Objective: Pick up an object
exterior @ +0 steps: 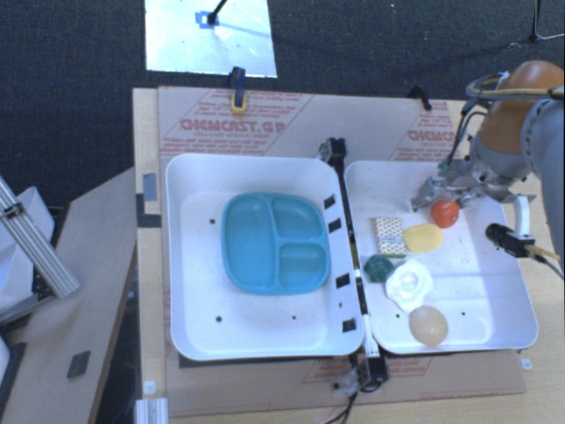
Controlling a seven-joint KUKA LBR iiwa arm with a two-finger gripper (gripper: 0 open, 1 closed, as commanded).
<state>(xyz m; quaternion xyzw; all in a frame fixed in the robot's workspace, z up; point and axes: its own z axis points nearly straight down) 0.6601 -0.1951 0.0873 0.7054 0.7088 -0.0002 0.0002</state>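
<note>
Tomato (445, 213) just beside end effector (439, 193), right bin (503, 325).

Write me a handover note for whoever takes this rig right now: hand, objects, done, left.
Hand: low over the back of the right bin, just above the red tomato-like ball; whether it is open or shut cannot be judged, and no grasp is visible.
Right bin: red ball, yellow lemon-shaped piece, small patterned packet, dark green piece, white fried-egg toy, beige egg nearest the front.
Left bin: blue divided tray.
Done: arm positioned at the red ball.
Left: nothing looks lifted yet; the pick remains, likely the red ball.
</note>
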